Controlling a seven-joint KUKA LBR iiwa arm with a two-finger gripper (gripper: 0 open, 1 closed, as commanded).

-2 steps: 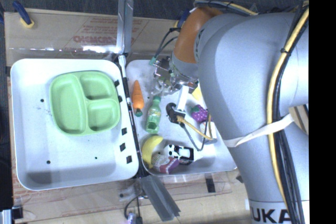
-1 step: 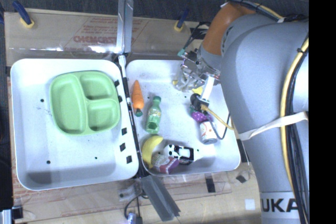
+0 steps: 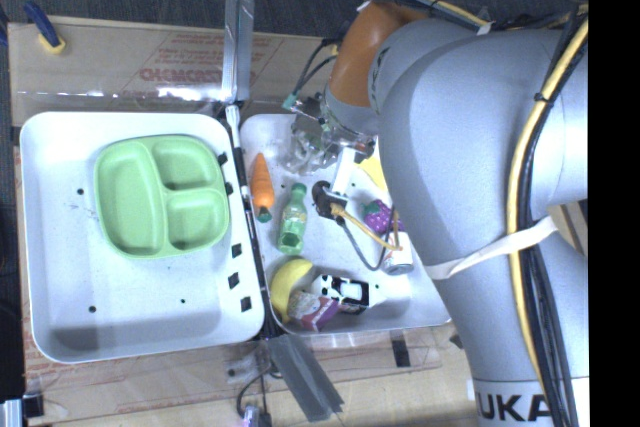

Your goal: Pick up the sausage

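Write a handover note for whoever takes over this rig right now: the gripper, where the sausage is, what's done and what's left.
Gripper: over the far end of the right bin; no grasp visible.
Sausage: not surely identified. The likeliest candidate is the orange elongated thing lying along that bin's left wall, beside the green bottle and apart from the gripper; it could be a carrot.
Left bin: holds a green divided plate.
Done: nothing lifted, as far as can be seen.
Left: confirm the sausage, grasp it, lift it.
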